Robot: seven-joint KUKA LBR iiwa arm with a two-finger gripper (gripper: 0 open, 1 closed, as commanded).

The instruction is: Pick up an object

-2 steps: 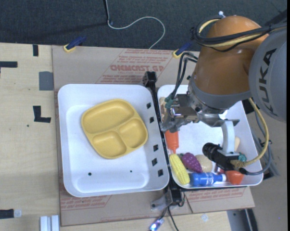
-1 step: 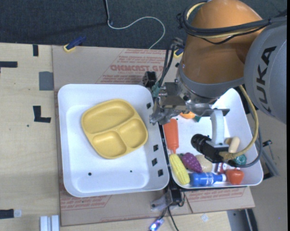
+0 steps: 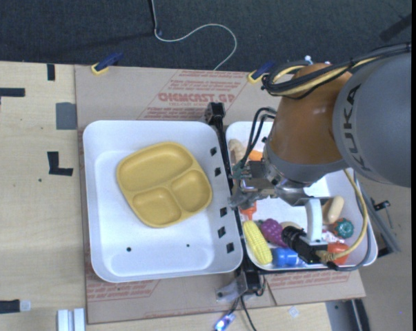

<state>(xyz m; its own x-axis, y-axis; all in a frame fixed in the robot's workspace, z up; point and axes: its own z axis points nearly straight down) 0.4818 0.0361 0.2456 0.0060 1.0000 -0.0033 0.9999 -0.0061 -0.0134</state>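
My gripper (image 3: 253, 187) hangs low over the left side of the right bin (image 3: 365, 252), under the orange wrist band. Just in front of it lie a yellow corn cob (image 3: 256, 243) and a purple bunch of grapes (image 3: 271, 227). A blue piece (image 3: 285, 257) sits at the bin's front edge. Further right are a beige roll (image 3: 335, 207), a teal ball (image 3: 343, 227) and a red-orange piece (image 3: 336, 252). Behind the gripper, a beige item (image 3: 236, 147) and an orange one (image 3: 255, 156) peek out. The arm hides most of the bin's middle.
The left bin (image 3: 101, 185) holds a yellow three-compartment plate (image 3: 164, 183), set slightly askew. A black divider with clips (image 3: 223, 164) runs between the bins. A white cable (image 3: 194, 33) loops across the dark mat at the back.
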